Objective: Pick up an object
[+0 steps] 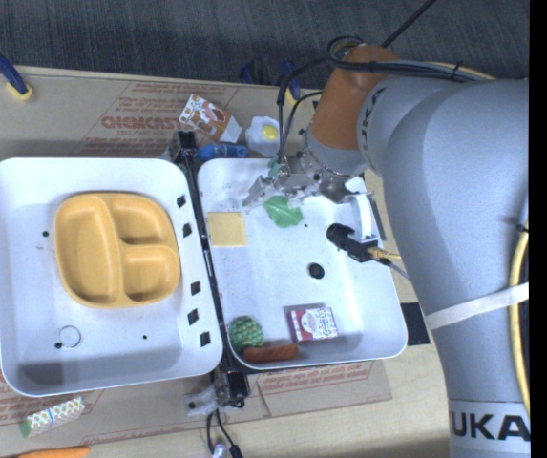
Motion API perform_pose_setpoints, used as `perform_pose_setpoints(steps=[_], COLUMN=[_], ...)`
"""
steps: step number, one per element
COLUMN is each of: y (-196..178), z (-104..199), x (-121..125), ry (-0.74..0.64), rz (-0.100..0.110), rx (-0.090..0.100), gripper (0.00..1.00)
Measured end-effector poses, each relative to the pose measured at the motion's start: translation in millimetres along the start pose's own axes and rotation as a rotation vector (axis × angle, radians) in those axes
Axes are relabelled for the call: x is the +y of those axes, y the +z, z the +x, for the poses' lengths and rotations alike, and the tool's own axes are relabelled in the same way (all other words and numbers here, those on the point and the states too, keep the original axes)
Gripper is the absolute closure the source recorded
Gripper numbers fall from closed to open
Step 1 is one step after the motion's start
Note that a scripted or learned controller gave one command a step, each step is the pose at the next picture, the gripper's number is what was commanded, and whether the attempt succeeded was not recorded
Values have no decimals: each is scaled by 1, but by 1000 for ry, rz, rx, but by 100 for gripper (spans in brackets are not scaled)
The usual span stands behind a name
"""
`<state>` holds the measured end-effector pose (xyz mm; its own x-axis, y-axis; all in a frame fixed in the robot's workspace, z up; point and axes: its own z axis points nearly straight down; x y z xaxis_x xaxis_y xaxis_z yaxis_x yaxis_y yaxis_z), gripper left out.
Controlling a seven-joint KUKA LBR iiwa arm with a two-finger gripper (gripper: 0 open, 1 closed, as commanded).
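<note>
My gripper (271, 189) hangs low over the far end of the right bin (378, 303), under the orange-banded wrist. A crumpled green object (284, 212) lies just below and in front of it, touching or nearly touching; I cannot tell whether it is gripped. Further into the bin lie a flat yellow square (227, 228) by the left wall, a small red box (311, 322), a green textured ball (246, 331) and a red sausage-shaped item (271, 353) at the near edge.
The left bin (6, 284) holds a yellow divided tray (118, 248). Behind the bins lie a snack packet (203, 115), a blue item (220, 151) and a yellow-white item (263, 134). The grey arm covers the right side.
</note>
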<state>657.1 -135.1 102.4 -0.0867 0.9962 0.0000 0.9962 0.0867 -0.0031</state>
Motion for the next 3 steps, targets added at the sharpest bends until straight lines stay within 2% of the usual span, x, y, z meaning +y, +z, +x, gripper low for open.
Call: perform_pose_setpoints(steps=[1,2,3], y=[-10,-10,10], z=[0,0,-1], x=[0,0,-1], ry=[-4,-5,-285], rz=[0,1,1], rx=[-1,-1,1], gripper=[100,0,0])
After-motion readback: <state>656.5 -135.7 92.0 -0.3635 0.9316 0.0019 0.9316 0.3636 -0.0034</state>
